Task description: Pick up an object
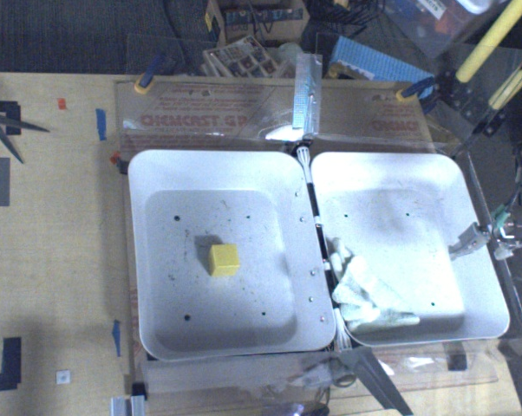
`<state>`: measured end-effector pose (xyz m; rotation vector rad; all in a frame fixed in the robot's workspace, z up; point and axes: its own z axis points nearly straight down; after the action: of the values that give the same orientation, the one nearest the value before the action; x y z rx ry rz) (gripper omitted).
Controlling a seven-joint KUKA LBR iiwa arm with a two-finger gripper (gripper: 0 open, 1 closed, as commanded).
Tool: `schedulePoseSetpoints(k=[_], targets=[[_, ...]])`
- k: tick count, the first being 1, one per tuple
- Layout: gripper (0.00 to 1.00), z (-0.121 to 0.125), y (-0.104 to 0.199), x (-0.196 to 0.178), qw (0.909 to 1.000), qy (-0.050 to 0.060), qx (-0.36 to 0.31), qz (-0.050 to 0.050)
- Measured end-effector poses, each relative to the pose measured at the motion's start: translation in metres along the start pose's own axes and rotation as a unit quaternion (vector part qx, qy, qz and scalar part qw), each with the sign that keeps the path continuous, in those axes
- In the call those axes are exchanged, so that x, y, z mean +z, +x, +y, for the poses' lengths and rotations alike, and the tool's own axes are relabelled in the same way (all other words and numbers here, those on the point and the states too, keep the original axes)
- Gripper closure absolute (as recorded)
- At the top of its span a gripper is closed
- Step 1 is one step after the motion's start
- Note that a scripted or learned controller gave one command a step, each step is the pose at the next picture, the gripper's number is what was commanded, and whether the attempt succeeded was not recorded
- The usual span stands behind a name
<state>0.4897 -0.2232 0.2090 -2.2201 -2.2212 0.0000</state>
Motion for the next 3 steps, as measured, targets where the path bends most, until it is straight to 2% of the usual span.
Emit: schedulePoseSetpoints(k=[1,2,3], targets=[[0.0,0.02,0.048,0.086,0.9989,0.0,-0.047,0.0],[0.0,-0.005,0.122,0.119,0.9946,-0.006,0.103,-0.001],[1.0,-0.003,0.122,0.108,0.9944,-0.009,0.105,0.0]])
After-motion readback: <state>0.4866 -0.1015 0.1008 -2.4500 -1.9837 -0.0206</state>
